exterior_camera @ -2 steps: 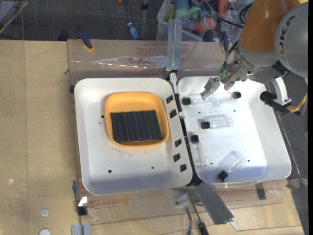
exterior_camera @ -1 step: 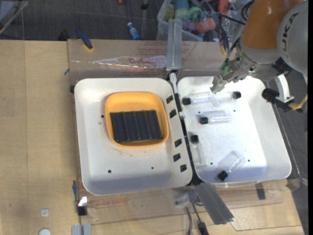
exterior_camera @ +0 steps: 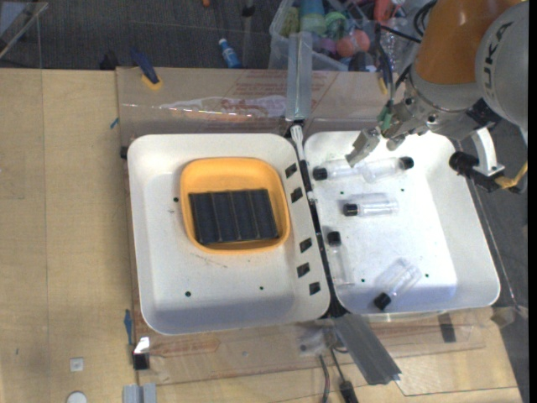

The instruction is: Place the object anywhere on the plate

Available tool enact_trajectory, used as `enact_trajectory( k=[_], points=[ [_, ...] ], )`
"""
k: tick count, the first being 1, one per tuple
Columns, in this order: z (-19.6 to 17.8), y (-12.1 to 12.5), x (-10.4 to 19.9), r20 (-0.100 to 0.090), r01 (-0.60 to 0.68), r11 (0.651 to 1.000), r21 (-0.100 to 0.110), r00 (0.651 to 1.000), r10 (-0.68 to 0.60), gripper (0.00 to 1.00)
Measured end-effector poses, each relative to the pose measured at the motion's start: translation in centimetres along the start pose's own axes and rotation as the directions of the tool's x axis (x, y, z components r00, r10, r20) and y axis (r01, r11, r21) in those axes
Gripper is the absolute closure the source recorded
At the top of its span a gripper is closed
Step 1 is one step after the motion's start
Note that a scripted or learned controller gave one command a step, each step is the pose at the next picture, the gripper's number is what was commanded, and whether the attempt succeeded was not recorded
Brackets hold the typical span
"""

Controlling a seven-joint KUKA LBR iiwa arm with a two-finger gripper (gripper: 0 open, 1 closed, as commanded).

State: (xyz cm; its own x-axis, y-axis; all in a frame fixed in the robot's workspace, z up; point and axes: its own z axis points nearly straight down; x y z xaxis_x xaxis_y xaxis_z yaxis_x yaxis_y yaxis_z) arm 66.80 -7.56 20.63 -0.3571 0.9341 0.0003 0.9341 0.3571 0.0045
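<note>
Clear vial [exterior_camera: 396,280] lies nearest; plate [exterior_camera: 235,172] left; jaws [exterior_camera: 366,148] released above another vial [exterior_camera: 362,170].

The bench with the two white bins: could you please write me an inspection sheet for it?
Surface: wooden bench, left bin and right bin side by side.
Job's things: orange plate in left bin, dark ridged block on it; clear black-capped tubes in right bin.
Clutter: crate of colourful items behind.
Grippers: gripper over right bin's far edge, holding nothing visible.
Cables: several near the wrist.
Surroundings: dark floor.
</note>
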Motion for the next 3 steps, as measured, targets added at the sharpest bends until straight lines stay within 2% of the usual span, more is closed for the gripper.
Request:
enact_trajectory(
  k=[1,2,3],
  points=[
    [-1.1,0.1,-0.1,0.001,-0.001,1.0,-0.006,1.0,0.001,1.0],
    [-1.1,0.1,-0.1,0.001,-0.001,1.0,-0.005,1.0,0.001,0.0],
    [-2.2,0.2,-0.2,0.002,-0.002,1.0,-0.011,1.0,0.002,1.0]
  ],
)
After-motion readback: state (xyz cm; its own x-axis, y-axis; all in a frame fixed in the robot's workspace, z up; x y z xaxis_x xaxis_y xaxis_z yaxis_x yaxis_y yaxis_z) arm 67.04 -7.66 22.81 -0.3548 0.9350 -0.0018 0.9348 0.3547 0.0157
